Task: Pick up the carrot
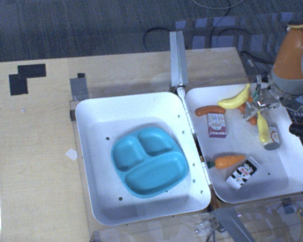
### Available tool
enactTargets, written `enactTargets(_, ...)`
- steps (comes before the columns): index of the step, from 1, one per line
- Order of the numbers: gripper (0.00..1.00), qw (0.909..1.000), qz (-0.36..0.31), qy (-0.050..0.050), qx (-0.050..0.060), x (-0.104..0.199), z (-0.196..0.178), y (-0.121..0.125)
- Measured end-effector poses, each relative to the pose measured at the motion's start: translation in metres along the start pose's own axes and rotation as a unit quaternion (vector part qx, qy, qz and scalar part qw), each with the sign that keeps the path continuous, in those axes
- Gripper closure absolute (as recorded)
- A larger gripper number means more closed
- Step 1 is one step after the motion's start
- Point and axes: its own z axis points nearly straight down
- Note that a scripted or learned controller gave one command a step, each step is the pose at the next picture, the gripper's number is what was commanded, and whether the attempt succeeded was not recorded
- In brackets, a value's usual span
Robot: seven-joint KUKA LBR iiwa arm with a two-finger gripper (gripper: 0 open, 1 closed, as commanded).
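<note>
Two shallow white plastic bins with rounded corners sat side by side on the pale wooden bench [37,175], parted by a thin metal rail. The left bin [98,151] carried a smooth turquoise plastic tray [150,161] with three compartments, lying slightly askew near the bin's middle.

In the right bin [296,179], the small orange carrot [229,161], tapered and with a dark green stub at its blunt end, lay on its side near the left wall, towards the bin's front edge, its stub end pointing at the rail. Just beside it, towards the front, rested a small black-and-white patterned carton [241,173], tilted on the bin floor and close to the carrot's tip. Nearer the back edge lay a short reddish-brown sausage [209,110], and just in front of it a flat maroon and white packet [216,124]. A curved yellow banana [234,100] lay by the back edge, right of the sausage. A slim yellow cylinder with a grey cap [265,131] lay towards the right side.

The grey arm with its orange band [288,54] reached in over the bin's back right corner. Its metal two-finger gripper [259,103] hung low beside the banana's tip, well apart from the carrot; whether it was spread or clenched could not be told from the glinting metal.
</note>
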Motion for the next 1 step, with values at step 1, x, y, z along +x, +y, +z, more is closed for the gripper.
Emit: enactTargets(1, 1.00, 0.9828, -0.185, -0.003, -0.005, 0.0170, -0.1509, 0.0243)
